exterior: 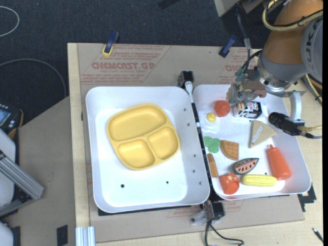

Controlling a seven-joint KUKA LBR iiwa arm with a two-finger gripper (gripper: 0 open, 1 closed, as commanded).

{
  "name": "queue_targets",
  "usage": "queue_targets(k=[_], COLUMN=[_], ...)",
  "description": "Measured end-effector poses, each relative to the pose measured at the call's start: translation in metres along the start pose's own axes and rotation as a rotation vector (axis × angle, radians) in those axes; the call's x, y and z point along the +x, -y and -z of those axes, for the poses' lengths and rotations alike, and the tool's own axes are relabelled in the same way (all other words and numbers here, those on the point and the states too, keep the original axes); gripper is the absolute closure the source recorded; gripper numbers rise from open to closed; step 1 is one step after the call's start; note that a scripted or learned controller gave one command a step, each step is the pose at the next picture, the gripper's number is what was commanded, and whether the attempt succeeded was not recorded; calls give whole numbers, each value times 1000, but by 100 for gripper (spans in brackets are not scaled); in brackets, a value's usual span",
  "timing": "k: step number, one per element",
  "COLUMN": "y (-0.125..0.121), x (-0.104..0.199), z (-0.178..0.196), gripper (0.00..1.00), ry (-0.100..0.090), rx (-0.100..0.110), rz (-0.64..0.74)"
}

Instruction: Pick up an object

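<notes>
- A grey robot arm with an orange band [293,32] reaches in from the right over the far end of the right-hand shallow white bin [300,160]. Its gripper [240,97] hangs low among toy foods.
- From this angle it cannot be told whether the gripper is apart or together, and nothing can be seen clamped in it.
- Just left of the gripper lies a round red toy tomato [221,108]. Just beside it on the right sits a small black-and-white patterned piece [252,109].
- A little yellow round piece [210,118] rests near the bin's left wall, in front of the tomato.
- Mid-bin lie a green leafy toy [211,144], a tan waffle-textured wedge [230,149] touching it, and a pale beige cheese-like wedge [260,133] further right.
- Along the left wall lies a slim brown stick [212,165].
- At the near end are a second red toy vegetable [229,183], a dark watermelon-like slice [245,165], a yellow toy corn cob [259,180] and an orange-red toy bottle [278,162] lying on its side.
- The left-hand shallow white bin [102,158] holds a yellow three-compartment plastic plate [142,136], set at a slant.
- Both bins sit side by side on a tan desk [143,65] printed with red lettering.
</notes>
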State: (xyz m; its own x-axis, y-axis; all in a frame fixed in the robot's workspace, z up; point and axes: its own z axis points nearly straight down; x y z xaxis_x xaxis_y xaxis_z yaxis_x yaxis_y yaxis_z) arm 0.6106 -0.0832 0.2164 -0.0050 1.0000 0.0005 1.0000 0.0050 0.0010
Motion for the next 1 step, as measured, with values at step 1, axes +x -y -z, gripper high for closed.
queue_targets(k=[1], y=[-24], x=[47], z=[-5], gripper=[100], ry=[0], rx=[-3], rz=[0])
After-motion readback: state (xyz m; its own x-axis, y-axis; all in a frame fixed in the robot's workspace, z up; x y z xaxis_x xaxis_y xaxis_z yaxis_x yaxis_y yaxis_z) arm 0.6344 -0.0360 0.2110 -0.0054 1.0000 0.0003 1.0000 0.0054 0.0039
